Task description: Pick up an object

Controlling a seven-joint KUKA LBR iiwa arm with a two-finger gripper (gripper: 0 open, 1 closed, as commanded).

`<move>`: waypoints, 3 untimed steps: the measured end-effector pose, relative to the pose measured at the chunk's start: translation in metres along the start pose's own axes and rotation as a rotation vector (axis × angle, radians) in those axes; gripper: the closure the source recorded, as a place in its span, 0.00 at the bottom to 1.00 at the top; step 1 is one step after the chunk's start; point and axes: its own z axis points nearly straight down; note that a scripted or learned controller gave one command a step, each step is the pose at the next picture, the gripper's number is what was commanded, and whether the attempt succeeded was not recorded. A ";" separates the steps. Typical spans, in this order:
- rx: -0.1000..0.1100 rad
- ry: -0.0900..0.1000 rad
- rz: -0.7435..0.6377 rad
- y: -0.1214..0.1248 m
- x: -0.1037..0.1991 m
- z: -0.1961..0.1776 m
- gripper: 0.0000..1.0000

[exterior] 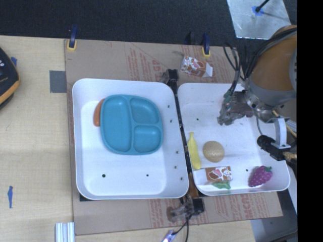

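Right now I count two white bins side by side: the left bin and the right bin. One blue divided plate with three compartments lies in the left bin, and one orange sausage-like piece pokes out from under the plate's left edge.

On my feed the right bin holds five small things, all towards its near side: one yellow banana along the left wall, one tan round bun-like object just beside it, one small printed carton near the front rim with one green piece touching its lower edge, and one purple bunch of grapes in the front right corner. A second printed carton lies outside the bins, on the cardboard behind the right bin.

I see the arm coming in from the right, its orange band high over the bin's far right corner. The gripper points left and down over the bare floor in the rear half of the right bin, well apart from the objects. Nothing is visibly between its fingers, and I cannot tell whether they are spread or closed.
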 end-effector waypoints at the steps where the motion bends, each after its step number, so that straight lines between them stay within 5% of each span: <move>1: 0.001 -0.001 0.000 0.000 0.000 0.000 0.00; 2: 0.006 0.000 0.000 -0.082 -0.017 0.072 0.00; 3: -0.002 -0.006 0.001 -0.032 0.000 0.109 0.00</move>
